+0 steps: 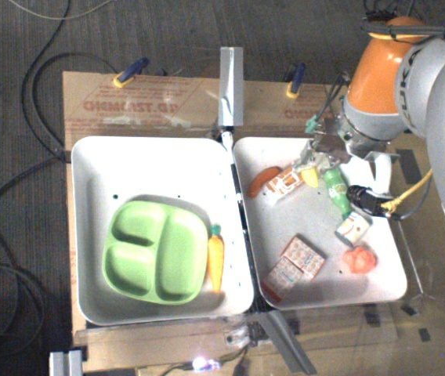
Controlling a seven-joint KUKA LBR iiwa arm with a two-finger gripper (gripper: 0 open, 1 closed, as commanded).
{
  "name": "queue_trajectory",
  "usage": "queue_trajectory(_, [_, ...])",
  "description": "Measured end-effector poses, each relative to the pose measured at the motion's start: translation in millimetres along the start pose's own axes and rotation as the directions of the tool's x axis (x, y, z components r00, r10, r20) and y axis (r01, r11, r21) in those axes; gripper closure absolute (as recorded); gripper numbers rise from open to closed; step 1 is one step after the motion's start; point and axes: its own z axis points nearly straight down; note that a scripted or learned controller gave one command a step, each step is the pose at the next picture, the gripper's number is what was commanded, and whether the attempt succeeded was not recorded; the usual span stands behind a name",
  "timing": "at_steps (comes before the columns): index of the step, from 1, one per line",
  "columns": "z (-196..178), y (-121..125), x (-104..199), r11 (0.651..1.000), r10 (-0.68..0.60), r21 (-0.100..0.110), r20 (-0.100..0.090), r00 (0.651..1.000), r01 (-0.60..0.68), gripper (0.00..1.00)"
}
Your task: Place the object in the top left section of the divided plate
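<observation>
Cardboard (152, 108) underlies two white bins (89, 210) on grey carpet (19, 61); end effector (316, 157) over the right bin, grip state unclear.

KUKA arm (434, 77): grey rounded casing, glossy orange band (379, 73) above the wrist, dark lettering partly visible on the grey shell. Black cabling along the wrist, yellow cable (410, 194) off to the side. End effector (320, 151): small metal assembly, detail too fine to read.
</observation>
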Motion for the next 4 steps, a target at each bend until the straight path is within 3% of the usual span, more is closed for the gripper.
queue_trajectory(1, [-19,-1,97,0.981,-0.196,-0.001,-0.004,0.981,0.196,1.00])
queue_trajectory(2, [-6,14,130,0.979,-0.206,-0.001,-0.002,0.979,0.206,1.00])
queue_trajectory(3, [-8,-36,180,0.958,-0.286,-0.001,-0.003,0.958,0.286,1.00])
queue_trajectory(4, [-18,6,156,0.937,-0.349,-0.002,0.000,0.937,0.349,1.00])
